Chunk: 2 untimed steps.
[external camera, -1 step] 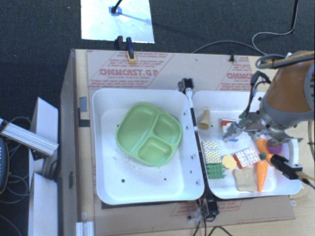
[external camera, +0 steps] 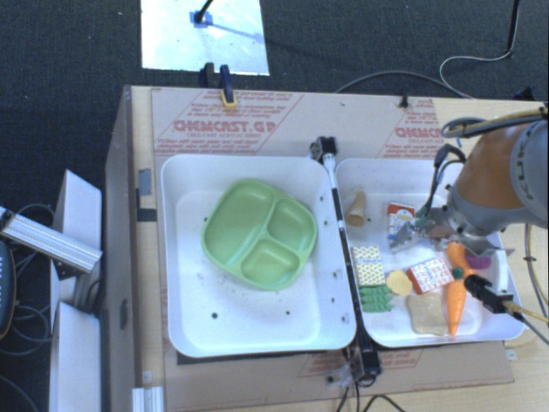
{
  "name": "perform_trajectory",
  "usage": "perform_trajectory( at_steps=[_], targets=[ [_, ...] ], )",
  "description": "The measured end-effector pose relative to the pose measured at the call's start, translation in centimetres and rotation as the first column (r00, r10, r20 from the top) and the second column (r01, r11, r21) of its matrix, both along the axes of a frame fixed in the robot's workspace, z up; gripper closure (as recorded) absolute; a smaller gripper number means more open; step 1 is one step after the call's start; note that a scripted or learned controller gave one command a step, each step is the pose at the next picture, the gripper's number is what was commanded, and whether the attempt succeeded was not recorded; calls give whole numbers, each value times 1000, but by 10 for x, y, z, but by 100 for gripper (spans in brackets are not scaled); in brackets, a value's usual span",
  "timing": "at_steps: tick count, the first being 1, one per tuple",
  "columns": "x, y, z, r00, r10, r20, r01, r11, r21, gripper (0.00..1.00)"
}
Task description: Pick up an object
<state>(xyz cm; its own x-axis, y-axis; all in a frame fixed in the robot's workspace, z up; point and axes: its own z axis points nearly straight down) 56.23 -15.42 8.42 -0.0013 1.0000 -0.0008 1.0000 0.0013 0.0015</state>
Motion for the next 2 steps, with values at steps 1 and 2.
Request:
perform_trajectory(
  at_steps=[1,2],
  targets=[
    [100,10,-1,1000,-1,-3,1,1000,0,0],
    [18,-15,0,1000,0,-1,0,1000,0,0]
  ],
)
